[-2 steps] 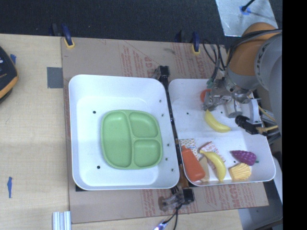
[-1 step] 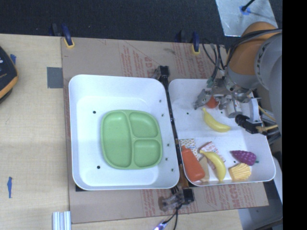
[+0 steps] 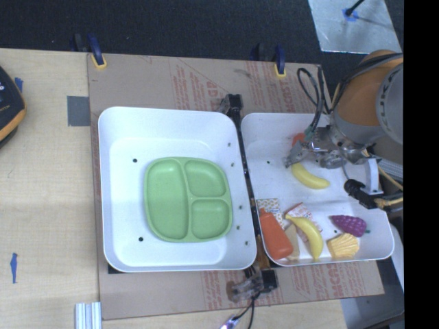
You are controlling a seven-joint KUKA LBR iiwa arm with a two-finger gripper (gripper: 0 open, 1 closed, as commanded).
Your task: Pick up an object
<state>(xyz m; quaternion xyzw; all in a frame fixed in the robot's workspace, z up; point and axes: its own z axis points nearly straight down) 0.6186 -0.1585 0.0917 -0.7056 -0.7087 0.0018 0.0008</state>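
My gripper (image 3: pixel 312 162) hangs low in the right bin (image 3: pixel 267 132), near its back. Its metal fingers (image 3: pixel 293 159) stand spread and open, with nothing between them. Just below it a small yellow banana (image 3: pixel 310 177) lies on the bin floor. A small red piece (image 3: pixel 297 140) shows at the gripper's back left edge. Towards the front of the bin lie a second banana (image 3: pixel 310 234), an orange-red block (image 3: pixel 274 238), purple grapes (image 3: pixel 348 223) and a yellow wedge (image 3: pixel 343 246).
The left bin (image 3: pixel 123 184) holds a green divided plate (image 3: pixel 186 199). A raised wall (image 3: pixel 241 177) separates the two bins. The arm's orange band (image 3: pixel 363 94) and cables (image 3: pixel 317 94) sit over the right bin's back right. A patterned card (image 3: pixel 269 205) lies by the divider.
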